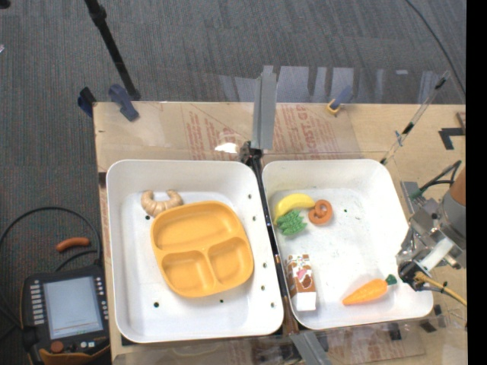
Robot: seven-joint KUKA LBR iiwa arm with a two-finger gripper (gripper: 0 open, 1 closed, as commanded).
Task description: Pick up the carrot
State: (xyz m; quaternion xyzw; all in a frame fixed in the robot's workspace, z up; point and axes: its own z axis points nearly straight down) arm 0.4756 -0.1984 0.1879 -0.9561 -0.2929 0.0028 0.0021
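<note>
The orange carrot [365,292] with a green top lies flat on the floor of the right bin [358,242], near its front right corner, green end pointing right. My gripper [424,253] hangs over the bin's right rim, just right of and slightly behind the carrot's green end. Nothing shows in its grasp.
In the right bin's back left lie a yellow banana [294,202], a green leafy piece [291,222] and an orange ring [321,212]. A brown and white carton [301,281] lies at the front left. The left bin [129,280] holds a yellow divided plate [202,248] and a tan pastry [161,199].
</note>
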